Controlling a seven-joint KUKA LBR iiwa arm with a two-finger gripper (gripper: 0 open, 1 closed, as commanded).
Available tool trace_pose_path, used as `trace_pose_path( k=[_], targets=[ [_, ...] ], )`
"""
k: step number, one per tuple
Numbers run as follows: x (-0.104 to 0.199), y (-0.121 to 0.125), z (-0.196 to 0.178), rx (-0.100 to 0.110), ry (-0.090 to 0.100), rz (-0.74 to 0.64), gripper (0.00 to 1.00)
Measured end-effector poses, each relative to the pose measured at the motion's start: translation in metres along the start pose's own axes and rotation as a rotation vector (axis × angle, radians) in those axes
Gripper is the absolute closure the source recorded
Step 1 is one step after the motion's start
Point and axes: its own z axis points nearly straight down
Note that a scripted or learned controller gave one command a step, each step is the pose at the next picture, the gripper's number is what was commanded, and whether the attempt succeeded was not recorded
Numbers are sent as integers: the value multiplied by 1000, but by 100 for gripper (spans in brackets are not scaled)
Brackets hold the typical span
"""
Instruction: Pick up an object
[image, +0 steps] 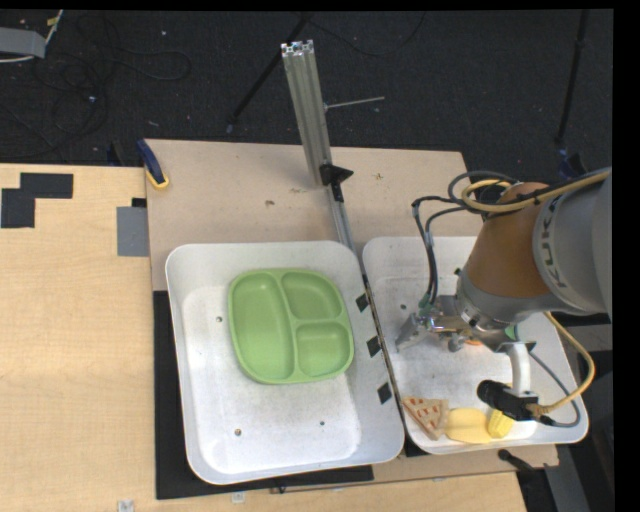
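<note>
My gripper (437, 330) hangs low over the middle of the right bin (400, 262), under the arm's orange band and grey wrist. Nothing shows in its grasp. In that bin's near edge lie a small pizza-slice toy (425, 413) and a yellow rounded object (472, 426), side by side and touching or nearly so. Both lie nearer the camera than the gripper and apart from it. A green divided plate (291, 325) rests in the left bin (260, 440).
A slanted aluminium post (312, 115) rises behind the two bins. Cables loop around the arm over the right bin's far side. A wooden table surface lies left of the bins.
</note>
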Motion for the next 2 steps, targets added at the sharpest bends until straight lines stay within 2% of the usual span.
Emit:
trace_pose_path(
  k=[1,2],
  targets=[
    [0,2,16,-10,0,0,0],
    [0,4,4,-18,1,5,100]
  ],
)
